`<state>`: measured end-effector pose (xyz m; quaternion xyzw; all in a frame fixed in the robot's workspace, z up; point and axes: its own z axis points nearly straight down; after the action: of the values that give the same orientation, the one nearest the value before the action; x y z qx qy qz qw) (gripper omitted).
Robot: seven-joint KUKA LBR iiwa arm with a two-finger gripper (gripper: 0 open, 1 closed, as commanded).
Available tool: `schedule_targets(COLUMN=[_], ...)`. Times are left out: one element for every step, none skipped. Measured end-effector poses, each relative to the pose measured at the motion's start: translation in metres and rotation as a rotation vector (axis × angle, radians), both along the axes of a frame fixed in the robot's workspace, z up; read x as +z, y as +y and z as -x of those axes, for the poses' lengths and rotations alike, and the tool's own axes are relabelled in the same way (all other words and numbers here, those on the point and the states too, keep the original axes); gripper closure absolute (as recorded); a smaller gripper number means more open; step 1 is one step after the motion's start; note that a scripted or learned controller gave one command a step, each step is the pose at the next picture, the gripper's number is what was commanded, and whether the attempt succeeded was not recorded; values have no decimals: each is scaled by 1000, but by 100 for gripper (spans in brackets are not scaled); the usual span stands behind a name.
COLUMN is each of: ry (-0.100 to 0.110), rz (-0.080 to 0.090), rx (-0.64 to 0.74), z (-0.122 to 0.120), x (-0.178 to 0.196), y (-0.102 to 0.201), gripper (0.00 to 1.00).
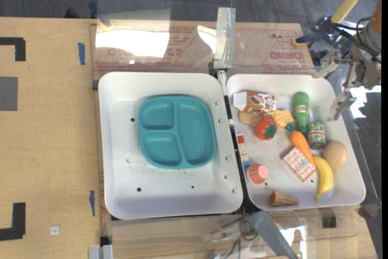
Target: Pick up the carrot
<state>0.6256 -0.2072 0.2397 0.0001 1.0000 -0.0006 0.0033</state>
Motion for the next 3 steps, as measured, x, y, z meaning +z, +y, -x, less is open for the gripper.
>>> schedule_targets(ry=[9,-10,-11], rz=[-5,0,1], rx=[49,-40,-38], z=[32,49,50], x=[-75,-138,-130], y=[66,69,70], gripper=[0,0,100])
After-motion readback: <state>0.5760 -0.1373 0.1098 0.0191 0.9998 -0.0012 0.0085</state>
